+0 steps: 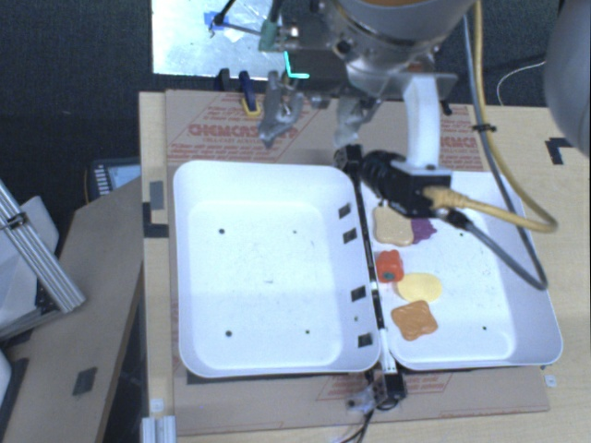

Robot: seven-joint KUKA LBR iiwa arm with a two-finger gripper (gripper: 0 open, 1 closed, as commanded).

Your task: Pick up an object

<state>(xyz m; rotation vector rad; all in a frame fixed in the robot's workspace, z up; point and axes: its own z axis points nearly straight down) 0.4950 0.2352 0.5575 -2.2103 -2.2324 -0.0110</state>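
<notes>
Two shallow white bins are sitting side by side on a sheet of cardboard (217, 127) with red lettering, which is lying on the table (106, 275). The left bin (189, 247) and the right bin (531, 317) are touching along a shared edge fitted with small dark clips.

Five small things are lying in the right bin, all crowded toward its left side near that shared edge. A tan flat piece (391, 228) is lying farthest from the camera, and a purple piece (424, 232) is touching its right side. Just nearer the camera, a red-orange lump (390, 267) is sitting close to the bin's left wall. A yellow oval piece (420, 287) is lying just beside it, lower and to the right. An orange, waffle-textured piece (414, 319) is lying nearest the camera, just below the yellow one.

The gripper (308, 148) is hanging over the cardboard behind the far rims of the bins, above the point where the two meet, well apart from the five things. Its grey fingers (277, 113) are pointing down and standing spread apart, one over the cardboard behind the left bin and the other near the far end of the shared edge.
</notes>
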